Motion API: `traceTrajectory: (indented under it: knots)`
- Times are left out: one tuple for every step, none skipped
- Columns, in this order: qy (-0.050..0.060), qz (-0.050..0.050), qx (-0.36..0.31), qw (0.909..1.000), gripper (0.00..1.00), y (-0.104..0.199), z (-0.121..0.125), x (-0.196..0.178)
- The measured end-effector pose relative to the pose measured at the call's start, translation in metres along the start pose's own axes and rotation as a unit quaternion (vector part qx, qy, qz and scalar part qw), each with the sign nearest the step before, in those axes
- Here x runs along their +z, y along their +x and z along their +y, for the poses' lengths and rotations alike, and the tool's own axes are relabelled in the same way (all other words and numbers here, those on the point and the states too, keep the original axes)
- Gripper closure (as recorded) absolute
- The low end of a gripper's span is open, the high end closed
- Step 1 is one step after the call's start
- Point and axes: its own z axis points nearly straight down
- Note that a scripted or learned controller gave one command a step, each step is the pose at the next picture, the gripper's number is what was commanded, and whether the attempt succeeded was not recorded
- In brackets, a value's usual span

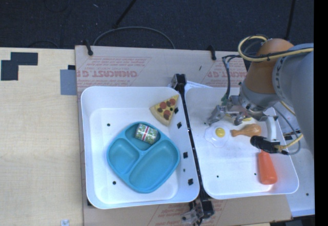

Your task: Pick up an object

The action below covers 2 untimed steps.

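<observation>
In the right bin point(241, 189), my gripper point(225, 115) hangs near the back, just above a fried egg toy point(219, 132). A brown chicken drumstick point(246, 130) lies right of the egg, close under the wrist. An orange carrot point(266, 168) rests toward the front right. Nothing is visibly held in the gripper. In the left bin point(95, 117), a pizza slice point(165, 108) lies at the back right. A small green striped can point(146, 132) lies in the back compartment of the blue divided plate point(146, 166).
The black divider point(187, 138) between the two bins runs just left of the egg. The arm's grey body and orange band point(271, 66) with yellow cables cover the right bin's back right corner. A cardboard sheet point(128, 66) lies under the bins.
</observation>
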Motion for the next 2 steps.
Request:
traceTrajectory:
  knots:
    - [0.0,0.0,0.0,1.0,1.0,-0.001,0.0,-0.01]
    - [-0.003,0.0,0.0,1.0,1.0,0.0,0.003,-0.053]
